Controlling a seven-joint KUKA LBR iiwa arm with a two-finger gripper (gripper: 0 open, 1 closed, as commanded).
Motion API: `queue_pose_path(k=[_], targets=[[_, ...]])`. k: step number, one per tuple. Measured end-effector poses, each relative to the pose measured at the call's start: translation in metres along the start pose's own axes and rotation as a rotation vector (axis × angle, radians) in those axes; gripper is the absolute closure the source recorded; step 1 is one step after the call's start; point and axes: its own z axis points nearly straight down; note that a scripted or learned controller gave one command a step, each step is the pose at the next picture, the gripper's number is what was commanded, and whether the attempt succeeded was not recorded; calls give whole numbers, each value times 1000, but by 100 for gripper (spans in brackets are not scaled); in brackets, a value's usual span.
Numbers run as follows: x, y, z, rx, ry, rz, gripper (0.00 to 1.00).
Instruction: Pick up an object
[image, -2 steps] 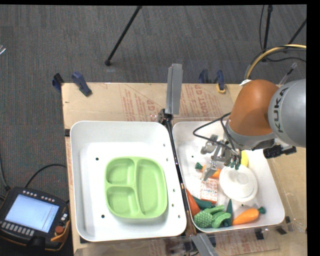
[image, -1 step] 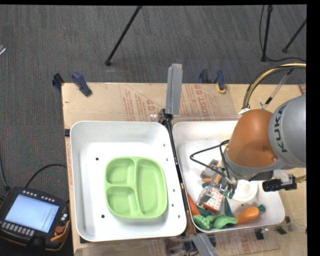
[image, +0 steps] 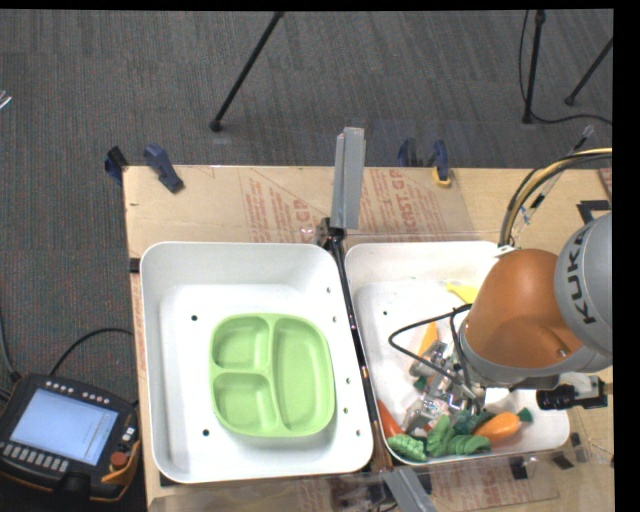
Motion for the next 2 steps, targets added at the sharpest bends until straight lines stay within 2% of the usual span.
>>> queue_pose_path(k=[1,2], targets=[[-73,12,7,4,22,66,0],[-73,12,-2,3,24,65,100]])
